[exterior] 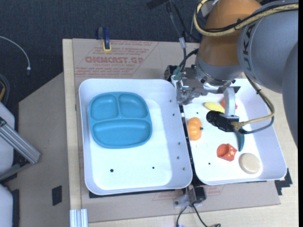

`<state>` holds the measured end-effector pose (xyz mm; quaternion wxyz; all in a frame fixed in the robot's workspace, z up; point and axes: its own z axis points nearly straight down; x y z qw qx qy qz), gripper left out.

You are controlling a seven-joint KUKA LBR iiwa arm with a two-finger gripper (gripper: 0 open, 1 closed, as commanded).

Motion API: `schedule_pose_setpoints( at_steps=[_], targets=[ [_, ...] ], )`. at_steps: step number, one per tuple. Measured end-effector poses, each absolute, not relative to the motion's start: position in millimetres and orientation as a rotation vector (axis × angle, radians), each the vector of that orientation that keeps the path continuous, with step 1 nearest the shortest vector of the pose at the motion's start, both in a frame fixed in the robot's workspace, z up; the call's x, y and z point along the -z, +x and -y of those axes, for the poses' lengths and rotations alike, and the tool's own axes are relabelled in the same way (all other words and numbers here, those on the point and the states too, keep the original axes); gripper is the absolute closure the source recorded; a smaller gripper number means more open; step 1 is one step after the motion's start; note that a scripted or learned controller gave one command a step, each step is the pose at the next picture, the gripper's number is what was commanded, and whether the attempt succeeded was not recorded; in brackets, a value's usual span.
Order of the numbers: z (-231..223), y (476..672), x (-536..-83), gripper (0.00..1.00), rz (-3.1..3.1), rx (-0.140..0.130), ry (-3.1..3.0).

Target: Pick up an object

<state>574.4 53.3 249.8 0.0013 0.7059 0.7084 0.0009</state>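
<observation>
My gripper [183,96] hangs low over the far left corner of the right bin [265,174], close to the wall it shares with the left bin. Just in front of it lies an orange, pumpkin-like toy [194,128]. To its right lies a yellow banana-like piece [213,106]. A red pepper-like toy [227,152], a beige round piece [249,163] and a thin dark green piece [241,141] lie nearer the front of the same bin. Nothing shows between the gripper's tips.
The left bin [142,174] holds a blue divided plate [120,119] in its far left part. The arm's grey body and orange band cover the far right of the right bin. A cardboard sheet [113,56] lies under both bins.
</observation>
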Motion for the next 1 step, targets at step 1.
schedule_pose_setpoints(
  at_steps=[1],
  targets=[
    [-89.6,592.0,-244.0,1.00,-2.221,-0.003,2.218]
  ],
)
